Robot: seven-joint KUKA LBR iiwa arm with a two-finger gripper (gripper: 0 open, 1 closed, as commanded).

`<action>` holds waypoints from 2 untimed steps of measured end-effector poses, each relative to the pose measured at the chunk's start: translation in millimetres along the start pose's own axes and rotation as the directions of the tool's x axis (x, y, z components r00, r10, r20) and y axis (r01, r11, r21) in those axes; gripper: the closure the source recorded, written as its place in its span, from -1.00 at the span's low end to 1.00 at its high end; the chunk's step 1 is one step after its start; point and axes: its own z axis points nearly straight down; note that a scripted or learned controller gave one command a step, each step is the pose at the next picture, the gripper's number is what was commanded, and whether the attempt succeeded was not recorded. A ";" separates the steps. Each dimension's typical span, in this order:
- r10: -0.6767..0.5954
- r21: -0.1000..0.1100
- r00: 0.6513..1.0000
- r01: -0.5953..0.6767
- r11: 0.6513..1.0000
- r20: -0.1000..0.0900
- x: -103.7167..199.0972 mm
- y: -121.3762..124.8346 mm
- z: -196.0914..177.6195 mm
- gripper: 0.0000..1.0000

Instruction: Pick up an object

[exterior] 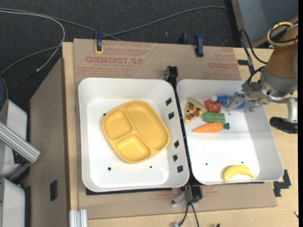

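**Pick Cycle: Tool Positioned at Far Edge of Right Bin**

Nearest the camera, a yellow banana (239, 172) lies at the right bin's (262, 141) near edge. Beyond it, the carrot (209, 128), pizza slice (193, 110) and red item (212, 106) cluster toward the far left of that bin. A blue object (223, 100) sits just beside the tool (247, 100). Whether the tool is open, or grips anything, cannot be told. The left bin (90, 126) holds a yellow divided plate (135, 130), well apart. The blue object is judged the likeliest target, being closest to the tool.

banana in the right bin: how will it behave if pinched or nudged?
The banana looks like smooth moulded plastic, so probably stiff, light and somewhat slippery. Its curve may make it pivot rather than roll. It lies near the right bin's front rim, so a push could wedge it.
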 end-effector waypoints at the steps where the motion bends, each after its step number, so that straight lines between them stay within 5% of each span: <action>1: -0.002 -0.006 1.000 0.002 1.000 0.001 0.1 1.5 -14.2 1.00; 2: 0.000 -0.011 1.000 0.000 1.000 0.004 -0.5 9.5 -76.4 1.00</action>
